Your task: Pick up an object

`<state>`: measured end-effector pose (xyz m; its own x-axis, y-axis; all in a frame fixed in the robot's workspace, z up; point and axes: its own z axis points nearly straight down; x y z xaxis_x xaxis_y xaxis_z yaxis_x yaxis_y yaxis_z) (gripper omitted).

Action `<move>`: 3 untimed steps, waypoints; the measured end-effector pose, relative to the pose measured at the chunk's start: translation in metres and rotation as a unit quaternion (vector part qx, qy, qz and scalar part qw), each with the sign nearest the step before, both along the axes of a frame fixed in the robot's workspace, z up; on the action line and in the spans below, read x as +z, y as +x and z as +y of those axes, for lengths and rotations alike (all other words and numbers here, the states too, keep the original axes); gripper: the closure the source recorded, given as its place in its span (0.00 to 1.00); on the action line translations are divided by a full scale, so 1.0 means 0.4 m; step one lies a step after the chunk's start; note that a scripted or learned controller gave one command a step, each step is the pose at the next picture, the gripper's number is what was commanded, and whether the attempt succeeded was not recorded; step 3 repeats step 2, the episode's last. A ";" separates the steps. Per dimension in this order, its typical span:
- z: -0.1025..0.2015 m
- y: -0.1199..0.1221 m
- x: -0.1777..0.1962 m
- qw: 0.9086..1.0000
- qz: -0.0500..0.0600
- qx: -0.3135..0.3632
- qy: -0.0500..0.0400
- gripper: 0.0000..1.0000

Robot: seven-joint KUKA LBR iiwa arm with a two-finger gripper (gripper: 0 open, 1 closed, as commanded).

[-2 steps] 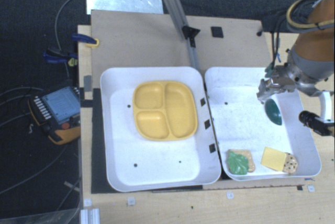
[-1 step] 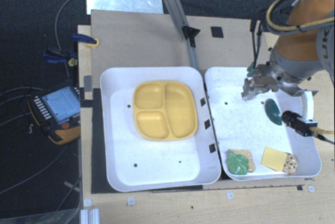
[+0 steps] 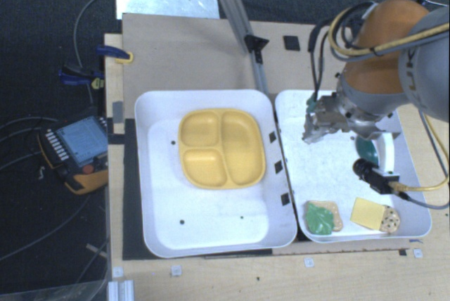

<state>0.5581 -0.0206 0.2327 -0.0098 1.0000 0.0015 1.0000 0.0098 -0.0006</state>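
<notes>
Two shallow white bins are seen side by side on the counter, which is covered with a brown board. In the left bin a yellow divided plate is laid flat, towards the bin's far half; its three compartments are turned upward. The right bin is reached by the grey arm from the right, and the orange band above the wrist is seen over the bin's far right part. The tool is held above the far left area of the right bin, near the wall between the two bins; whether it is spread or pressed together cannot be told, and nothing is seen gripped by it.

Along the near edge of the right bin, a green object on a tan piece is placed, and just to its right a yellow wedge shaped like cheese, with a spotted tan piece against its right side. These things are well apart from the tool. A teal and white object is partly hidden under the wrist at the bin's right side. A black connector with a yellow cable hangs from the arm over the bin.

On the floor to the left of the counter, a handheld control unit with a blue screen is laid among cables.
</notes>
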 end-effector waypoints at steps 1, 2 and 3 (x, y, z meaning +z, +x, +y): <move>0.138 -0.003 0.016 1.000 -0.001 0.001 0.000 1.00; 0.281 -0.028 -0.029 1.000 0.000 0.001 0.001 1.00; 0.281 -0.028 -0.029 1.000 0.000 0.001 0.001 1.00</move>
